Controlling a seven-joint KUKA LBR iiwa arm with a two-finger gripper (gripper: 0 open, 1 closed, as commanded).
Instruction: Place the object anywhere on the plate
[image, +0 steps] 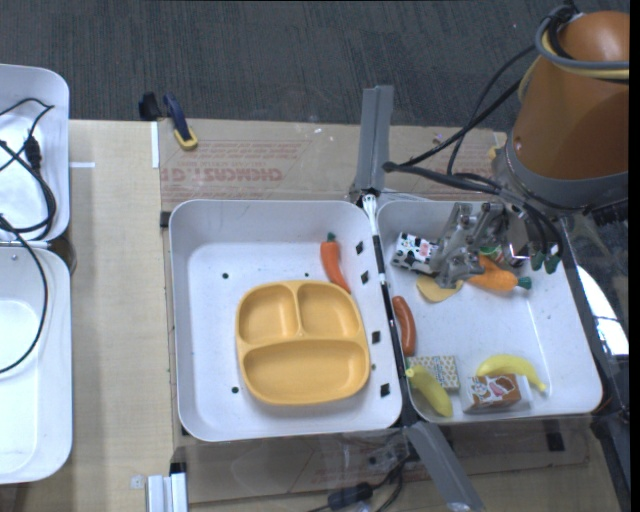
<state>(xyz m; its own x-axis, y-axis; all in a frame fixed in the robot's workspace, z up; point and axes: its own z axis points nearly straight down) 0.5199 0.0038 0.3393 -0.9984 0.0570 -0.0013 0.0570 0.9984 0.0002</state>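
Over the right bin (585, 350) the arm (580, 90) reaches down, its gripper (462, 262) low in the far half; whether it is wide or narrow I cannot tell, nor whether it holds anything; just beside it lie an orange carrot (497, 279), a flat tan piece (437, 290) and a small black-and-white cow-patterned carton (413, 252); nearer the front of that bin are a sausage (404, 324) against the dividing wall, a speckled cracker block (437, 369), a yellow-green pear-like fruit (431, 391), a banana (513, 369) and a small brown carton (496, 392); the left bin (195, 300) bears the yellow three-part plate (300, 342), with a second small carrot (332, 262) lying off its far right corner, apart from the plate.
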